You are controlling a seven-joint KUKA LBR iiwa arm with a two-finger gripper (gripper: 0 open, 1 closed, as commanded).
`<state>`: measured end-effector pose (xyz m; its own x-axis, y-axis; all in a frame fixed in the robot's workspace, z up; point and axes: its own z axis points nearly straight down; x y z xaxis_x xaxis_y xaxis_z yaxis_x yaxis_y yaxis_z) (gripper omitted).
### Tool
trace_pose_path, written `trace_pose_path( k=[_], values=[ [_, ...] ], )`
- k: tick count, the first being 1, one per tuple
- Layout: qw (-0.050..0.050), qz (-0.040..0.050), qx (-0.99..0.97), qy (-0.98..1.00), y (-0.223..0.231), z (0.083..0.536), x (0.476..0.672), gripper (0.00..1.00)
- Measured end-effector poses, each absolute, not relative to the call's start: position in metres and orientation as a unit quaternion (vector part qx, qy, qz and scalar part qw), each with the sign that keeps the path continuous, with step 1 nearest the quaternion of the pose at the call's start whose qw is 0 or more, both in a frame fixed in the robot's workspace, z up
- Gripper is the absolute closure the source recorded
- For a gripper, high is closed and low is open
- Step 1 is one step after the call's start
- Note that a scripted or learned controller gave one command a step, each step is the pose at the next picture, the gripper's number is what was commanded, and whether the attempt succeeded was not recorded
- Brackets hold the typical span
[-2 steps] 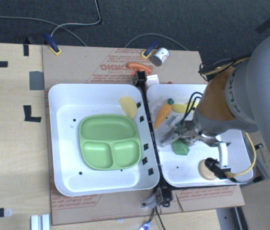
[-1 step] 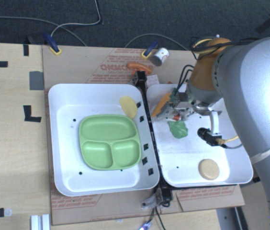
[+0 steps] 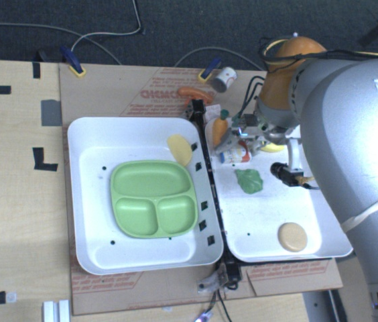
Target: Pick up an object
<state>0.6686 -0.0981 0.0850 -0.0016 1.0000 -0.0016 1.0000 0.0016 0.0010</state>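
Claw (image 3: 242, 134) low over the right bin's (image 3: 323, 247) upper left, beside the carrot (image 3: 220, 129); its grip unreadable.

left bin (image 3: 82, 180): divided plate (image 3: 153, 198) | right bin (image 3: 323, 250): round disc (image 3: 292, 236)
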Motion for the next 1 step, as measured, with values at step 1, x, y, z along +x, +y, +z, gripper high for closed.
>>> trace_pose_path(
  k=[1],
  values=[
    [0.001,-0.002,0.706,0.708,-0.0979,0.0944,0.6681,1.0]
  ],
)
